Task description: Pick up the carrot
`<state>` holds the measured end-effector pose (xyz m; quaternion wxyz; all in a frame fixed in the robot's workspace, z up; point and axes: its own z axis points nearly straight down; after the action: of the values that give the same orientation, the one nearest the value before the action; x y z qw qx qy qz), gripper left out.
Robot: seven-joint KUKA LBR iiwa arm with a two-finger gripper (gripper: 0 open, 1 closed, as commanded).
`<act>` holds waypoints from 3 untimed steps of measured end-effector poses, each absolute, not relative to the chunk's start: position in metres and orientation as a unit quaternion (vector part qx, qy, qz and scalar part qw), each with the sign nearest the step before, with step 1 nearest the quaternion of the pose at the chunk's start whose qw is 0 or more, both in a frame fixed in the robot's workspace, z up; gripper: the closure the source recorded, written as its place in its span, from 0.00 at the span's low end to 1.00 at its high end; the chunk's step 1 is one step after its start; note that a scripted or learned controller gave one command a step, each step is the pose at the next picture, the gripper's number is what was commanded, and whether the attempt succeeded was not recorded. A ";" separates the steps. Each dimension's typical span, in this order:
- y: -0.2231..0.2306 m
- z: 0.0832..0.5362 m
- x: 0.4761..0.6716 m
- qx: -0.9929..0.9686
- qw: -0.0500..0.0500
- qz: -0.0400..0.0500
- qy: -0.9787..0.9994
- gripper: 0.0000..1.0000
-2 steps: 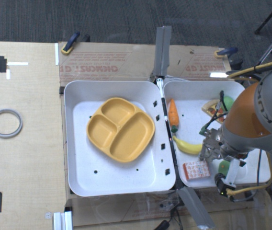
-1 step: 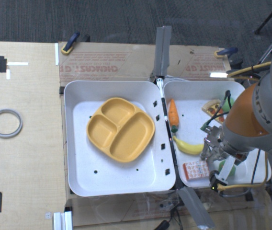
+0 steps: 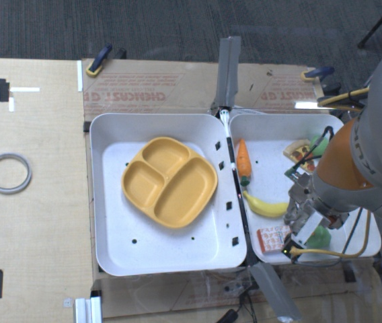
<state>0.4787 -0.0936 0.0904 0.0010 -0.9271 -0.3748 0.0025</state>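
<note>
The bench carries two shallow white bins side by side. The left white bin [image 3: 103, 200] holds a yellow plastic plate with three compartments [image 3: 170, 181], lying flat near the bin's centre, well apart from the walls.

The right white bin [image 3: 272, 128] holds the task item: a short orange carrot with a green top [image 3: 243, 160]. It lies flat along the bin's left wall, close to the divider between the bins, its length running roughly parallel to that wall, green end toward the near side. Just below it lies a yellow banana [image 3: 265, 206], curving from the carrot's green end toward the bin's middle. A small red-and-white printed packet [image 3: 270, 239] lies at the near edge of the bin, below the banana. A partly hidden tan and red item [image 3: 297, 151] sits toward the far right of the bin, beside the arm.

The grey arm with the orange band [image 3: 342, 160] reaches in from the right over the right bin. Its gripper [image 3: 295, 231] hangs low over the bin's near right area, near the banana's right end and the packet, apart from the carrot. The spacing of the fingers cannot be told. The carrot is not held.

On the wooden bench to the left lies a grey tape ring [image 3: 8, 173].
</note>
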 end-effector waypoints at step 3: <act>-0.141 0.135 0.477 -0.975 0.001 0.002 -0.223 1.00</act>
<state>0.4767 -0.1410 0.1352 0.0007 -0.9748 -0.2231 0.0021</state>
